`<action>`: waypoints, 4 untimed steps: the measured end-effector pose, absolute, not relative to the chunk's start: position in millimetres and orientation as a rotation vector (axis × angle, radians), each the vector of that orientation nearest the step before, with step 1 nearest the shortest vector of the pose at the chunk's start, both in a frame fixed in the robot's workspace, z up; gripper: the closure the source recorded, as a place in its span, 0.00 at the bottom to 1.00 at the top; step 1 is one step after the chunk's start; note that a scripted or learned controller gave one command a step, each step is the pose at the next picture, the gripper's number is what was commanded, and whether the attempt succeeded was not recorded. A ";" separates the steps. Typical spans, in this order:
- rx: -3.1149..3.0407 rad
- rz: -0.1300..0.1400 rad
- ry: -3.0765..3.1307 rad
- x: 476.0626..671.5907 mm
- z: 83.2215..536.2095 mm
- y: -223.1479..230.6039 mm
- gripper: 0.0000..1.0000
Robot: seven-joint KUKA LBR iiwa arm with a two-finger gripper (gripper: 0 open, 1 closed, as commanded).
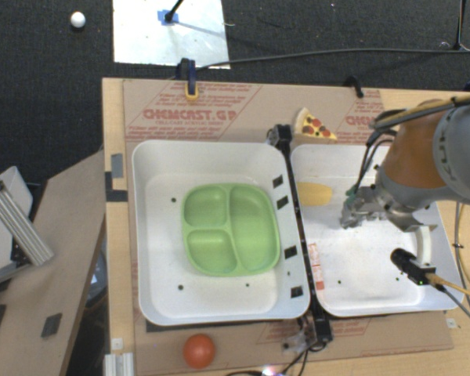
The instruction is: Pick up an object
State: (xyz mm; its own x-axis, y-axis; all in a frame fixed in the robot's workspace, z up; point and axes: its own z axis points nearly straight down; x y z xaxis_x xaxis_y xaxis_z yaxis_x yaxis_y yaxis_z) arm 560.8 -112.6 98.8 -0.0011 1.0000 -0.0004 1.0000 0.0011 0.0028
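Observation:
My gripper [352,213] hangs low over the right bin [376,292], near its left-middle part. A pale yellow object [314,193] lies in that bin just up and left of the gripper, a short gap away from it. Nothing can be seen held in the gripper. The grey arm with its orange band [413,157] reaches in from the right and covers the bin's far right part.
The left bin [153,233] holds a green divided plate [230,229]. A toy pizza slice [315,125] lies on the bench behind the right bin. A red-orange ball [199,350] sits at the bench's front edge. A black divider strip [294,225] runs between the bins.

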 end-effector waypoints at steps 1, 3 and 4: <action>2.214 0.005 2.222 557.9 143.1 -110.8 1.00; 2.211 0.004 2.231 561.4 197.5 -57.0 1.00; 2.211 0.003 2.233 555.2 194.1 -5.8 1.00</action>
